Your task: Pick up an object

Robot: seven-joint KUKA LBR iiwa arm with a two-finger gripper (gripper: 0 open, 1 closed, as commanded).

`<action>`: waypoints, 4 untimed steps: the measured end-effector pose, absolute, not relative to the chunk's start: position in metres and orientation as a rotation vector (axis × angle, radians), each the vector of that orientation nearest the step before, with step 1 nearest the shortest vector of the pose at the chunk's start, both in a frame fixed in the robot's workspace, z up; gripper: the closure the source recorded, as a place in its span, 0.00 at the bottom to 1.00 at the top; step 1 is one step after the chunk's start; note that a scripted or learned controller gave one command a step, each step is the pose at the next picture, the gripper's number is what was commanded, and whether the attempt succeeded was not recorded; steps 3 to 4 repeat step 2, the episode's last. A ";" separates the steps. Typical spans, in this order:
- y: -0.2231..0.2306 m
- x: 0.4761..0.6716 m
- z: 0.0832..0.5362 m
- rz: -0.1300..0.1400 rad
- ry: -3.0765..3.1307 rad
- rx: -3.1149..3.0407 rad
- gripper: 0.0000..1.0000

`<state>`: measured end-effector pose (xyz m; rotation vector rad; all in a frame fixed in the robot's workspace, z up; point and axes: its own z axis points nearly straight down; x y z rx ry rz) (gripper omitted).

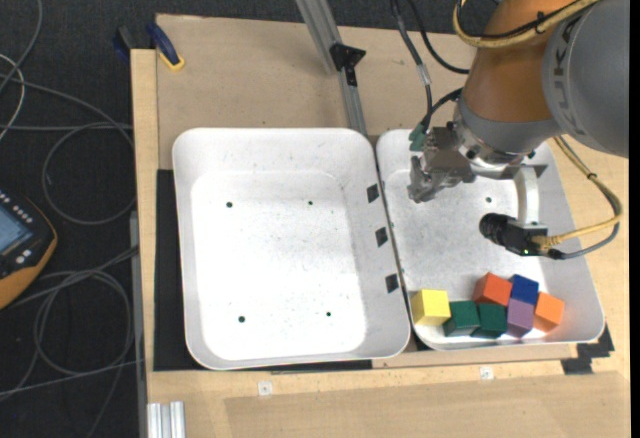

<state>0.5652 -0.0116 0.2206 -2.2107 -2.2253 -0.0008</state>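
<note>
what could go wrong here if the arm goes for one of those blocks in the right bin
1. The blocks are packed tight against the right bin's near wall; the purple block touches its neighbours, so fingers may lack room beside it.
2. The yellow block sits in the bin's corner, so the gripper could strike the rim coming down.
3. Pushing into the cluster may scatter blocks instead of grasping one.

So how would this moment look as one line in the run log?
arm: over right bin | pincer: above bare floor, holding nothing | blocks: clustered at near edge, untouched
</note>
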 end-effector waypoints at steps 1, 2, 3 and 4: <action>0.045 0.552 0.217 0.000 -2.226 -2.210 1.00; 0.094 0.531 0.214 0.002 -2.225 -2.211 1.00; 0.094 0.531 0.214 0.002 -2.225 -2.211 1.00; 0.094 0.531 0.214 0.002 -2.225 -2.211 1.00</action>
